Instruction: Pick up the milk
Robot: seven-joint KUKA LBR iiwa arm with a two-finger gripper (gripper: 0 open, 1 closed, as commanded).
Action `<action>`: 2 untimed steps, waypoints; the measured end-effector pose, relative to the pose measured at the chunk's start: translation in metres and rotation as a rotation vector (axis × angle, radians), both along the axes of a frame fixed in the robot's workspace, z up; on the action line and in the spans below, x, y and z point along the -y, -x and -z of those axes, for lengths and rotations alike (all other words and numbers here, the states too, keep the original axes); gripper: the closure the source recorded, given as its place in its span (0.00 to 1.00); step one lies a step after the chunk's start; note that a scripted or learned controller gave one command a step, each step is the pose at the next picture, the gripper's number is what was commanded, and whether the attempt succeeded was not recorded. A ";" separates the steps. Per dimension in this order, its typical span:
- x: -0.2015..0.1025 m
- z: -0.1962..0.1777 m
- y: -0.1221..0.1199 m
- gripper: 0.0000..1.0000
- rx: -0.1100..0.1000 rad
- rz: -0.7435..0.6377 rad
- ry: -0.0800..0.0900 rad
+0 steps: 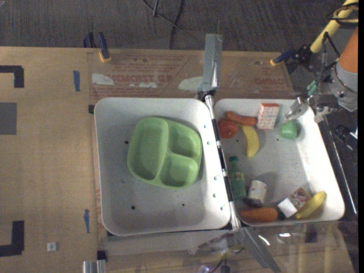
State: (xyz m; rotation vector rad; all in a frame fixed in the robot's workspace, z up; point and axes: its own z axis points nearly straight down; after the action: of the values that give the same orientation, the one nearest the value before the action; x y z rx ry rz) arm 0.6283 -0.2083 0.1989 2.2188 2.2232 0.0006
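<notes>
— Where is the milk?

— I take it to be the small white carton with orange-red printing (268, 116), standing upright near the far wall of the right-hand shallow white bin (327, 152); an orange carrot (241, 119) lies just to its left, a yellow banana (251, 140) just in front of it, and a round green fruit (289, 129) sits near its right; there is a second small carton, brown and white (295, 201), at the near corner beside another banana (312, 205), so I would keep the two apart in my aim.

— And the claw?

— The claw (304, 108) hangs by the far right corner of that bin, near the carton and above the green fruit; I see nothing between its fingers, and how wide they stand I cannot tell.

— How would you go in?

— I'd move left until centred over the carton, close across its narrow faces, and descend straight; the carrot crowds one side, so a skewed approach might tip it.
</notes>
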 end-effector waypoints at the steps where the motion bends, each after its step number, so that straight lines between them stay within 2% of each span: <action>1: 0.003 0.104 0.066 0.00 0.005 -0.063 -0.002; 2: -0.114 0.054 0.022 0.00 0.001 0.267 0.000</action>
State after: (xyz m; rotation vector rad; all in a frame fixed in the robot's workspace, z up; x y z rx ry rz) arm 0.6061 -0.0945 0.1444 2.4947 1.9074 0.0021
